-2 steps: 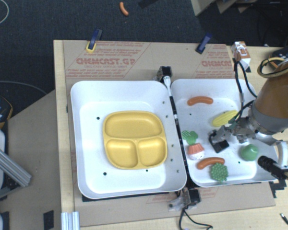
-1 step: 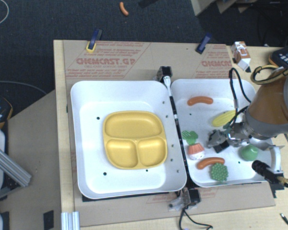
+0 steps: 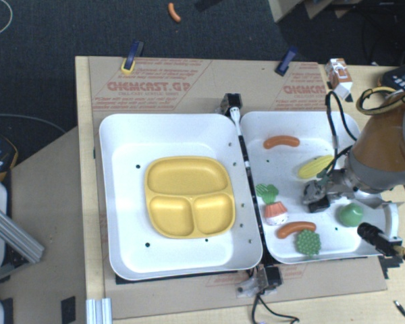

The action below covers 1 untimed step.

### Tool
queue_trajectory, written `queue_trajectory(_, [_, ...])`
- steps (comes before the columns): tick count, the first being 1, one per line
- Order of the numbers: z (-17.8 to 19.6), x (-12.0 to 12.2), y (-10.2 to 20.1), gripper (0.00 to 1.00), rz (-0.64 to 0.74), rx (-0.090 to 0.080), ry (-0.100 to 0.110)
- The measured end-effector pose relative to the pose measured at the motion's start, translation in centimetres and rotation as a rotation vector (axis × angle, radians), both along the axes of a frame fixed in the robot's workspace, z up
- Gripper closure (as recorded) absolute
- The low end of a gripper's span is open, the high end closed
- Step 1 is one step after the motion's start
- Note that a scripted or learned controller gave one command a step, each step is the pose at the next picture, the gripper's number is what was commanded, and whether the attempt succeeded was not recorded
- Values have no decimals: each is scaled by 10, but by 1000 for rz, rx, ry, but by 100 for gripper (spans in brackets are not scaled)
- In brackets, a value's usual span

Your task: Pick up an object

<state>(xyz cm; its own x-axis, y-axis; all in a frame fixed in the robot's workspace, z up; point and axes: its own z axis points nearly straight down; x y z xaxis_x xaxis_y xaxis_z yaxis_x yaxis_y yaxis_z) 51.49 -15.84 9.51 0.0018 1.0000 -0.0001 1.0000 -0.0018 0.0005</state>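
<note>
My gripper (image 3: pixel 316 196) hangs low over the middle of the right bin (image 3: pixel 291 122), with the grey and orange arm (image 3: pixel 385 147) coming in from the right. A yellow banana-like piece (image 3: pixel 314 167) lies just behind it. To its right sits a green ball (image 3: pixel 351 214). A small green leafy piece (image 3: pixel 267 193) and a red and white strawberry (image 3: pixel 275 212) lie to its left. Near the front wall are an orange sausage (image 3: pixel 295 229) and a green broccoli (image 3: pixel 308 243). Another sausage (image 3: pixel 281 141) rests toward the back.
The left bin (image 3: pixel 121 181) holds a yellow divided plate (image 3: pixel 189 196). A black divider strip (image 3: pixel 246 174) runs between the bins. Black cables (image 3: pixel 334 123) trail along the arm, and a black cylindrical piece (image 3: pixel 374 238) juts out at the right bin's front corner.
</note>
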Motion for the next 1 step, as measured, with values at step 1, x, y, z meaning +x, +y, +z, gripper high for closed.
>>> queue_trajectory(1, [44, 5, 1, 100, 3, -2, -5])
